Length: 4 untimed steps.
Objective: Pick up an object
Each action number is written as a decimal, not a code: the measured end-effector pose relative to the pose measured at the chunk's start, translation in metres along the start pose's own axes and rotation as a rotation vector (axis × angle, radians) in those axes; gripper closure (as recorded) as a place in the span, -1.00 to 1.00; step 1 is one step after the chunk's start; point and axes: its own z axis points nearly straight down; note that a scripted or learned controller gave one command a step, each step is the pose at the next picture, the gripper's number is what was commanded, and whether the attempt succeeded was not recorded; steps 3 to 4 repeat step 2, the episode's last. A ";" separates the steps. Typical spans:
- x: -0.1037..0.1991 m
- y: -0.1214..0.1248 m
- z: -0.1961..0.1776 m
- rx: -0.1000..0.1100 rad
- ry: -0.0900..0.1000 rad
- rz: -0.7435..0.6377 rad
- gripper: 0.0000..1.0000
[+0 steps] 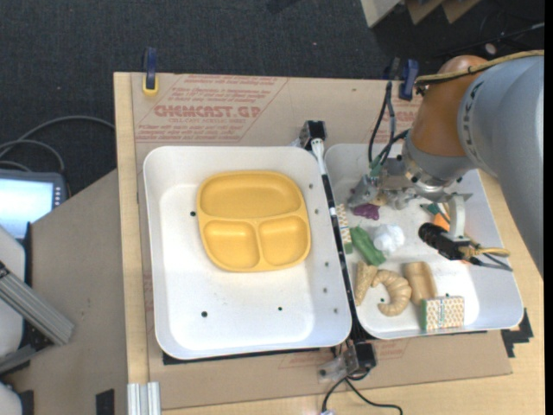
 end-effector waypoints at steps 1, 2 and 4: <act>0.000 -0.001 -0.010 -0.001 0.000 0.001 1.00; 0.062 -0.037 -0.105 -0.001 0.003 -0.004 1.00; 0.062 -0.037 -0.105 -0.001 0.003 -0.004 1.00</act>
